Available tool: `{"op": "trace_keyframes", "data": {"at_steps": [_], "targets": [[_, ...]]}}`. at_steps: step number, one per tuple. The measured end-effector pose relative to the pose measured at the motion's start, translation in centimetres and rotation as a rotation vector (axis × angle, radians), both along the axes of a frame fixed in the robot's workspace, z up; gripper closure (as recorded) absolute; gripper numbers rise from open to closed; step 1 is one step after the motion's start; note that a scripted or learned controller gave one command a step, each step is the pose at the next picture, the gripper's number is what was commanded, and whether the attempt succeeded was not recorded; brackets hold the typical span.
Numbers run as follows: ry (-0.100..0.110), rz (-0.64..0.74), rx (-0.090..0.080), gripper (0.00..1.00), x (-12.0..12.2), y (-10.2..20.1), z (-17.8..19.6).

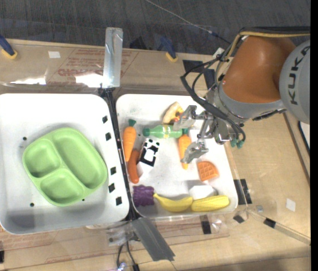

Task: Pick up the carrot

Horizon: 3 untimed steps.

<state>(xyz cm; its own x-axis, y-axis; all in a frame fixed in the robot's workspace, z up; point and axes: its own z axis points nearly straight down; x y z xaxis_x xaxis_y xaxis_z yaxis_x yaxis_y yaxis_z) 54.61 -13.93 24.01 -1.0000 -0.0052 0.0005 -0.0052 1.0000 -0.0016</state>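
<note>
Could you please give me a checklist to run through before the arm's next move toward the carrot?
1. Target located: carrot lies by the right bin's left wall. Ok.
2. Gripper over target: it hovers by a second orange piece, well right of it. Not ok.
3. Carrot between fingers: not ok.
4. Approach path: green bottle and black-and-white block lie between. Not ok.
5. Finger opening: cannot tell.

the arm was grey with a broad orange band, black cables looping beside it, and a metallic gripper.
</note>
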Motion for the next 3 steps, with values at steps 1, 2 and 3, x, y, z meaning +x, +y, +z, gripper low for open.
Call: {"op": "trace_keyframes", "data": {"at_steps": [1,2,3], "targets": [[0.001,0.185,0.002,0.00,6.4,-3.1,-6.2],[-0.001,0.124,0.001,0.00,0.9,-6.5,-14.8],[-0.006,0.133,0.000,1.00,1.2,-6.2,-13.6]]}}
